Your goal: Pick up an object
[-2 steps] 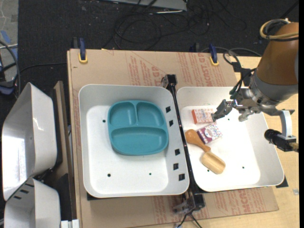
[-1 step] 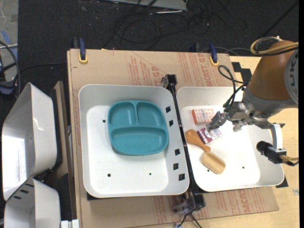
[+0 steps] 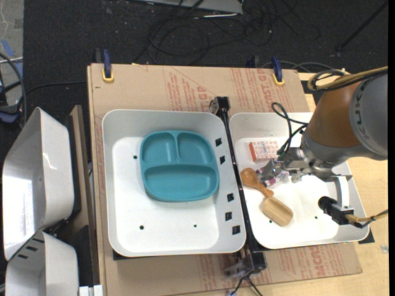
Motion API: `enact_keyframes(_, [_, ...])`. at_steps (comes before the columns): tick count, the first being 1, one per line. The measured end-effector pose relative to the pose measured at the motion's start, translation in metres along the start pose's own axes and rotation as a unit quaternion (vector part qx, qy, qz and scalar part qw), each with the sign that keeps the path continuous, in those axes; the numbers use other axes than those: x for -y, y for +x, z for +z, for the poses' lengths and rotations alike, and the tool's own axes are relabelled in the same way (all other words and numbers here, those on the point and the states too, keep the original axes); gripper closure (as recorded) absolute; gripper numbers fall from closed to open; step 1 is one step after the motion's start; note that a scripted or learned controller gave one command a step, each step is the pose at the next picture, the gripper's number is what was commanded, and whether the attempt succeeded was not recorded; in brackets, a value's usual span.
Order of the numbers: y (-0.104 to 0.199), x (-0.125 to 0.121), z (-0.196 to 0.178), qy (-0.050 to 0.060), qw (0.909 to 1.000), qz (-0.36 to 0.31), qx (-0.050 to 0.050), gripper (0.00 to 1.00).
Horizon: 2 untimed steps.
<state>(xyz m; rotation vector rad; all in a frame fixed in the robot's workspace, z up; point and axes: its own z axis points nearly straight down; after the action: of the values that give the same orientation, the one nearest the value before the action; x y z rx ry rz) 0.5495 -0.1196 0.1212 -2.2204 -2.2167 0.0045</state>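
In the right bin (image 3: 296, 238), a wooden scoop (image 3: 275, 210) lies with its handle pointing up-left toward the bin divider. A small white and red packet (image 3: 263, 148) lies flat near the bin's far side. My gripper (image 3: 274, 171) is low in this bin, between the packet and the scoop, just right of the handle's rounded end. A small pinkish bit shows at its tip, too small to identify. The left bin (image 3: 123, 227) holds a teal divided plate (image 3: 179, 166).
The two bins meet at a black divider strip (image 3: 233, 184). The bench board (image 3: 185, 85) extends behind them with two clamps at its far edge. White tubs (image 3: 37, 177) stand off the bench at the left.
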Motion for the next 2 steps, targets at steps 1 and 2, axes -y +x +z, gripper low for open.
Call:
enact_keyframes(1, [0.000,0.001,0.031,-0.001,1.0000,0.000,0.000,0.00])
enact_keyframes(2, [0.001,0.000,0.019,-0.002,1.0000,0.001,0.000,1.00])
